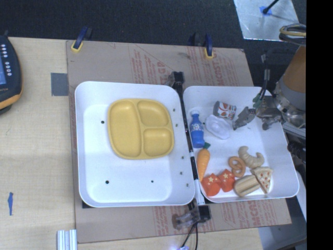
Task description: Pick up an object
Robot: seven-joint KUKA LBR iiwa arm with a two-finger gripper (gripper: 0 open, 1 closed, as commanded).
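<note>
The gripper (pixel 255 117) is hovering with its fingers apart, holding nothing, just right of the small can (pixel 224 110) in the right bin (pixel 291 191).

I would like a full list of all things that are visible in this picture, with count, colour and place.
bins: 2, white, side by side on the bench
divided plate: 1, yellow, left bin
bottle: 1, blue, right bin, left edge
carrot: 1, orange, below the bottle
can: 1, white and red, right bin, top
clear cup: 1, transparent, beside the can
strawberries: 2, red, right bin, bottom
pretzel: 1, brown
croissant: 1, tan
hot dog: 1, tan
pizza slice: 1, beige
clamps: 2, blue and yellow, top edge
gripper: 1, grey, over right bin, open
</note>
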